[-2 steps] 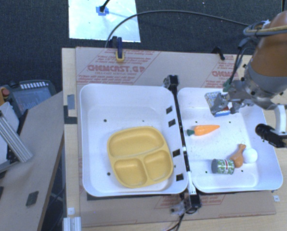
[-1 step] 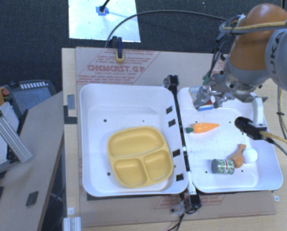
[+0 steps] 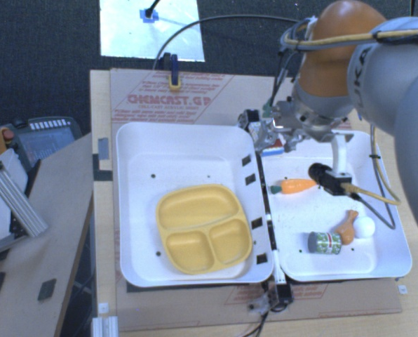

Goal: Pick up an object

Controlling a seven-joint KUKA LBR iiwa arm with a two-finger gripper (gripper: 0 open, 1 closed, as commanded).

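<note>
Camera view has the claw poised just behind the carrot, probably lining up a grab, though whether it is apart or together I cannot tell

Glossy yellow plastic tray, smooth white plastic bins, matt orange carrot

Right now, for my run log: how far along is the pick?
Nothing looks picked up yet: the carrot, can, drumstick and white ball lie in the right bin, the yellow tray in the left bin. In hand: the tool hangs over the right bin's far corner, nearest the left bin; whether it holds anything I cannot tell. Left: grasp something and lift it.
</note>
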